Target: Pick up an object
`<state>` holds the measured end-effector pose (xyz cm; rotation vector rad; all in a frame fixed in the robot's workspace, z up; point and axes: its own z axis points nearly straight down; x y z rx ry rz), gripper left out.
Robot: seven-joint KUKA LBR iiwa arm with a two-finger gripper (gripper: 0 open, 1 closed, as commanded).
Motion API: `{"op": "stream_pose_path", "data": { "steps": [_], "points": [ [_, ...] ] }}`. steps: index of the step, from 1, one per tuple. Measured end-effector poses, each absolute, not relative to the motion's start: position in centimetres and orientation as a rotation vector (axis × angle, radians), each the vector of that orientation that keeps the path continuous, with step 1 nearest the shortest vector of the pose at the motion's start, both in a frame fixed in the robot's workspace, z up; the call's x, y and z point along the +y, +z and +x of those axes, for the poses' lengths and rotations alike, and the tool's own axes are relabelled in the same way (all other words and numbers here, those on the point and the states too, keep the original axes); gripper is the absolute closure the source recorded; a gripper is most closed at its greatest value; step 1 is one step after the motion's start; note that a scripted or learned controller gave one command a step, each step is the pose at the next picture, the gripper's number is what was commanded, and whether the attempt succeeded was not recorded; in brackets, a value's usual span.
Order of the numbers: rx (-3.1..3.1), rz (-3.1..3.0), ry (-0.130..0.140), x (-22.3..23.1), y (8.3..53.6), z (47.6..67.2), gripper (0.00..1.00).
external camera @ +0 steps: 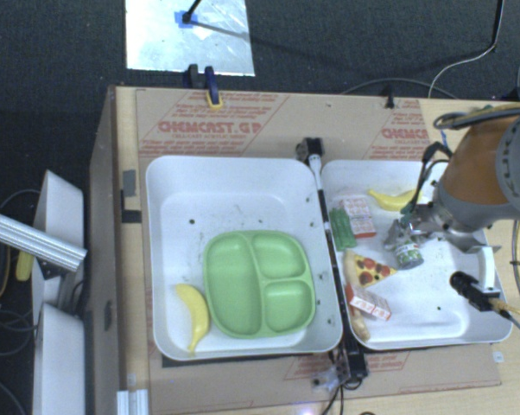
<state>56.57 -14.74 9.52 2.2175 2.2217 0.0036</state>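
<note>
My gripper (407, 234) hangs low over the middle of the right bin (433, 322). Just under its tip lies a small round grey-green object (409, 255); whether it is gripped is unclear. A yellow banana (390, 200) lies at the bin's back, close to the gripper's left. Left of the gripper sit a pink and white box (358, 215) and a green packet (341, 228) along the divider. A toy pizza slice (369, 271) and a small red and white box (366, 305) lie nearer the front.
The left bin (178, 193) holds a green divided plate (258, 282) and a second yellow banana (193, 313) at its front left. The grey arm with its orange band (485, 167) comes in from the right over the right bin's rim.
</note>
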Motion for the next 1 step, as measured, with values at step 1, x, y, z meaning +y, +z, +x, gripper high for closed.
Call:
{"op": "stream_pose_path", "data": {
  "steps": [1],
  "points": [
    [2.225,2.215,0.006,-5.71,18.53,55.18,1.00]
  ]
}}
